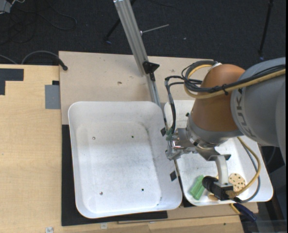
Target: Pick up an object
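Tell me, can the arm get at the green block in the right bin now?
Probably yes. The green block lies uncovered on the floor of the right bin, nothing rests on it, and the arm hangs over that same bin.

Even overhead light, soft shadows (floor dark), slightly grainy focus

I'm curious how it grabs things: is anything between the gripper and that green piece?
Nothing visible: bare floor of the right bin separates the gripper from the green piece; the tan disc lies aside.
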### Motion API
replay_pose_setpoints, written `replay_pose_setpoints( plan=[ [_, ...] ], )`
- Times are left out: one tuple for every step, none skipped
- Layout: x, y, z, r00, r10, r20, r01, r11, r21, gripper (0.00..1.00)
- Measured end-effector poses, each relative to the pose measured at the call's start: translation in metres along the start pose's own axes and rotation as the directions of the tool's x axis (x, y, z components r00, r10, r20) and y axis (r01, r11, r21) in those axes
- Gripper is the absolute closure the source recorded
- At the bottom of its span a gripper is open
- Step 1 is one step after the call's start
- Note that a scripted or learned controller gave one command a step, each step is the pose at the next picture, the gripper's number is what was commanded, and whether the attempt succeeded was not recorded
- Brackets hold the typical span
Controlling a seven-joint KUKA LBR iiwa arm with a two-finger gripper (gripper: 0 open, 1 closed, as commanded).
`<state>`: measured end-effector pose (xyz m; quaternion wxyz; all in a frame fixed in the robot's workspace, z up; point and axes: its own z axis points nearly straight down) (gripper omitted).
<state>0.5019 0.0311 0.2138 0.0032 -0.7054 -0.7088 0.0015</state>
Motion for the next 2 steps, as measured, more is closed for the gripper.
replay_pose_setpoints(
  plan=[
    [0.0531, -0.0031, -0.0169, 1.000, 0.000, 0.000, 0.000, 1.000, -0.003, 1.00],
    [0.0509, -0.0032, -0.0164, 1.000, 0.002, 0.003, -0.002, 1.000, -0.002, 0.00]
  ],
)
